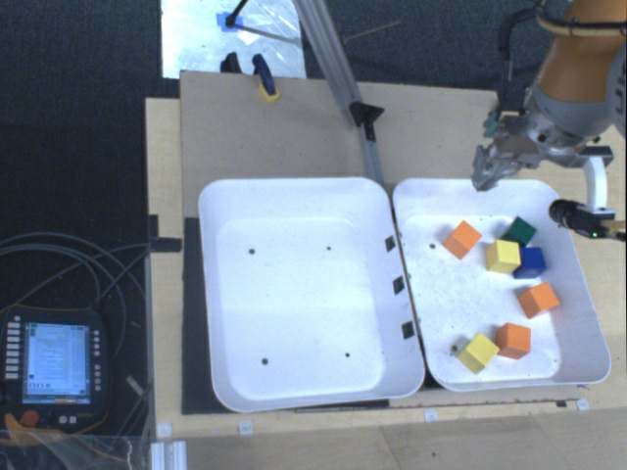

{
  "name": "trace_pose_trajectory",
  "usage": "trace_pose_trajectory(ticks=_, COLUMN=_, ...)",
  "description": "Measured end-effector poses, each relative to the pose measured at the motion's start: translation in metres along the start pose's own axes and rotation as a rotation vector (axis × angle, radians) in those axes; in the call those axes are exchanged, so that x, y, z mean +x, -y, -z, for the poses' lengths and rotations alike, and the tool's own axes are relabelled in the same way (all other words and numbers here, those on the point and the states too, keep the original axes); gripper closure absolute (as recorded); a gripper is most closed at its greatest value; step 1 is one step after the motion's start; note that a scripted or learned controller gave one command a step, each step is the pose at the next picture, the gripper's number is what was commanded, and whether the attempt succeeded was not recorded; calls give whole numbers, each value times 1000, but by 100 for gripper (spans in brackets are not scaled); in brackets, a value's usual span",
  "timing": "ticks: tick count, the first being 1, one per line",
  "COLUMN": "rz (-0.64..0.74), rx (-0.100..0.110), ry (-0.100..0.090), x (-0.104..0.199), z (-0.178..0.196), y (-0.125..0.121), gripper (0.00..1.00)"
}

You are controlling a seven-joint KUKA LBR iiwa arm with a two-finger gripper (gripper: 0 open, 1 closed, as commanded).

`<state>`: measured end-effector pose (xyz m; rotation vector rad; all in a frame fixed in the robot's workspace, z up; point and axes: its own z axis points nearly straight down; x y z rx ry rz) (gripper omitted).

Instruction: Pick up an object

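Several small cubes lie in the right white bin [443,306]: an orange one [461,239], a yellow one [503,256], a green one [519,231] and a blue one [532,260] clustered at the back. Another orange cube [538,300] sits mid-right. An orange-red cube [513,340] and a second yellow cube [478,352] rest near the front. My gripper [486,176] hangs over the bin's far rim, up and to the right of the nearest orange cube and apart from every cube. Nothing is visibly carried.
The left white bin [294,292] adjoins the right one, with black clips [399,284] along the seam. A slanted metal pole [331,52] crosses the back of the bench. A control pendant [57,365] and cables lie off the bench at the lower left.
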<state>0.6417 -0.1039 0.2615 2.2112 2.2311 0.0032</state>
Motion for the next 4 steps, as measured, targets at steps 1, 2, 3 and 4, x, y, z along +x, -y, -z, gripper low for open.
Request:
trace_pose_trajectory(ticks=1, rz=1, rx=3, ry=-1, x=52, z=-12, y=14, gripper=100)
trace_pose_trajectory(ticks=2, rz=1, rx=4, ry=-1, x=102, z=-23, y=33, gripper=100)
trace_pose_trajectory(ticks=3, rz=1, rx=2, ry=-1, x=140, z=-16, y=54, gripper=100)
trace_pose_trajectory(ticks=4, rz=2, rx=2, ry=-1, x=190, z=-11, y=67, gripper=100)
